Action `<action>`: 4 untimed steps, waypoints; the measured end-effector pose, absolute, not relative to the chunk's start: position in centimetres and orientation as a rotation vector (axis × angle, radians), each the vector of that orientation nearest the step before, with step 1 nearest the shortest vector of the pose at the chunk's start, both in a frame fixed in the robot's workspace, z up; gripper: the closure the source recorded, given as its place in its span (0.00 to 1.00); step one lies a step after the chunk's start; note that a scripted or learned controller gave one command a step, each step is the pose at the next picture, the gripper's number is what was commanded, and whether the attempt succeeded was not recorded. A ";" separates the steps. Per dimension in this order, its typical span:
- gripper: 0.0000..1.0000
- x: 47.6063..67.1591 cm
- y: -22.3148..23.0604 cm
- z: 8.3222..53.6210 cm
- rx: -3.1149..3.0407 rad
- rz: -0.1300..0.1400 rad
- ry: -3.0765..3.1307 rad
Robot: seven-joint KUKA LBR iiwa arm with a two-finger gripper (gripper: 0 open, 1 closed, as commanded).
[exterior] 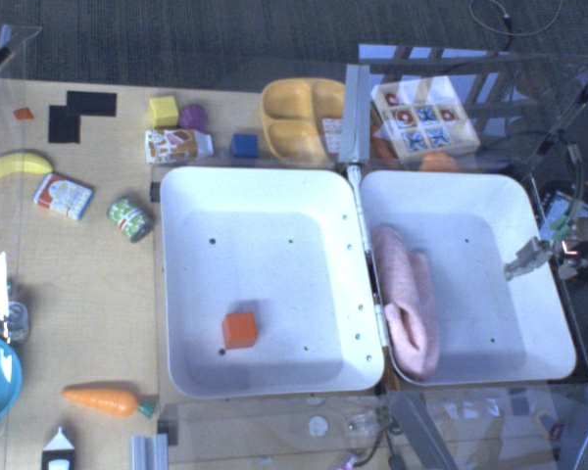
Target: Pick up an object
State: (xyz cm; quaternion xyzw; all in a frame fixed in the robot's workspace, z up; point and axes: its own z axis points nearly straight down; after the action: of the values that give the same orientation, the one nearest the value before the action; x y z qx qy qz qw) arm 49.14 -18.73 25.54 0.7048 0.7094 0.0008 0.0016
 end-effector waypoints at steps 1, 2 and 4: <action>0.00 50.5 -12.0 17.4 2.169 0.003 2.270; 0.00 58.4 -9.5 9.0 2.138 0.014 2.287; 0.00 56.4 -9.6 9.0 1.943 0.015 2.452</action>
State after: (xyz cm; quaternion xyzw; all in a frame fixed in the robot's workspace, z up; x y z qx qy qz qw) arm 56.42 -9.61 9.05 0.6211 0.7837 0.0049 0.0066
